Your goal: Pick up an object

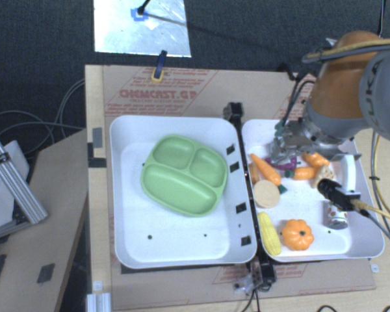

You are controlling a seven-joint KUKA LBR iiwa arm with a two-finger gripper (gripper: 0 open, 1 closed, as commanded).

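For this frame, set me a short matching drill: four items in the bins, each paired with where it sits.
Items:
1. green divided plate
2. corn cob
3. small pumpkin
4. carrot

Places:
A. right bin, near edge, against the divider
B. left bin, middle
C. right bin, beside the gripper
D. right bin, near edge, just right of the corn

Pairs: 1-B, 2-A, 3-D, 4-C
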